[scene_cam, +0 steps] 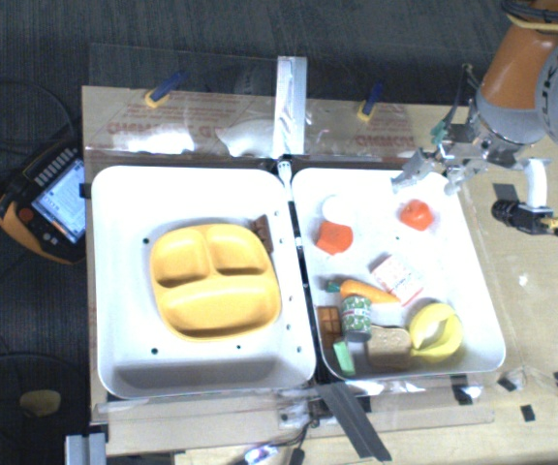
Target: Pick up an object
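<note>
Camera view looks down at a slant on a table [521, 289] that bears two shallow white bins side by side; the left bin [114, 260] holds a yellow divided tray [216, 279], which lies roughly in its middle, with a small brown item [262, 231] just beside the tray's upper right corner; the right bin [473, 269] holds a scatter of small things. Near its far side lie two orange-red pieces: an orange cup-like piece [334, 236] toward the left and a red rounded piece [416, 215] toward the right, well apart from each other; lower down sits a small white and red box [396, 277], a carrot [368, 290] beside it, a green and white can [356, 316] just below the carrot, a brown block [328, 323] at the bin's left wall, a slice of bread [388, 345] and a yellow banana-like fruit [435, 329] near the front right corner; these lower things crowd close, several touching.

The grey arm with its orange band [516, 66] reaches in from the right; its pincer [432, 168] hangs over the far right edge of the right bin, just above and beside the red rounded piece; nothing shows between its tips, and whether they stand apart or together cannot be told at this size. A handheld controller [51, 206] lies on the floor left of the table.
</note>
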Robot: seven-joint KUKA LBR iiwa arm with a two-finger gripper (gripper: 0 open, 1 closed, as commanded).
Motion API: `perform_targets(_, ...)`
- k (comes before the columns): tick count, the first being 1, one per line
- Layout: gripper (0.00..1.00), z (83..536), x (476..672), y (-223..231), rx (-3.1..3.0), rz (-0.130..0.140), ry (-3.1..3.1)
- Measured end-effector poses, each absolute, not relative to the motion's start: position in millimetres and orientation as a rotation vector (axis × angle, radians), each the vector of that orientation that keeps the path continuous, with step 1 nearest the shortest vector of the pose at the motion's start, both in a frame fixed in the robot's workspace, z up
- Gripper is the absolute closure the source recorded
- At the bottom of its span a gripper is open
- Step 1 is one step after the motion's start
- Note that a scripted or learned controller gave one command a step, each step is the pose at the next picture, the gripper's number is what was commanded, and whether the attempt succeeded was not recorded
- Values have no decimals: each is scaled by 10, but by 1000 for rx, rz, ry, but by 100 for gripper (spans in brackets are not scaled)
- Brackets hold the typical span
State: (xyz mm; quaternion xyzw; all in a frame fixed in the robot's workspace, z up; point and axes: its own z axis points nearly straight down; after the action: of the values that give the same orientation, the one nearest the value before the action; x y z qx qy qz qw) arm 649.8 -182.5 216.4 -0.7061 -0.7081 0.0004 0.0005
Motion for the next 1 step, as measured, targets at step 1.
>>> perform_targets(1,0,1177,6687,-2177,-2236,2,-2194)
